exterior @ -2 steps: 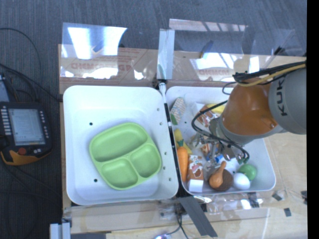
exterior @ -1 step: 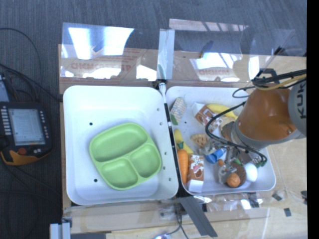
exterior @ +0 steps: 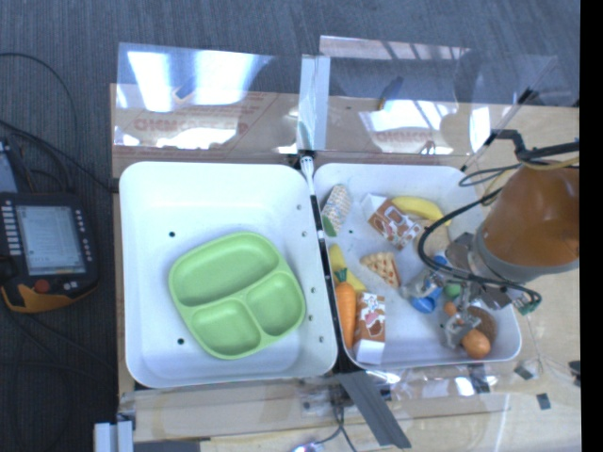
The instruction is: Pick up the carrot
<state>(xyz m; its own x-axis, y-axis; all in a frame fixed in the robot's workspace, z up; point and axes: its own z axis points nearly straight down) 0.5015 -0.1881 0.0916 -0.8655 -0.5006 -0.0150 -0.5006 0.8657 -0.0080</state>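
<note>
In right bin (exterior: 509, 351) – carrot (exterior: 346, 311)

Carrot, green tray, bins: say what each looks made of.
Carrot: probably moulded plastic toy food; its orange is flat and even, with a smooth skin.
Green tray: likely matte plastic; one uniform pale green, with soft rounded dividers between three compartments.
Bins: seemingly thin white plastic with a slight sheen; rounded corners and a rolled rim suggest moulding, though painted metal can't be ruled out.

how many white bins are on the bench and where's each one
2. The left bin holds a green divided plate; the right bin holds the carrot and other toy food.
</note>
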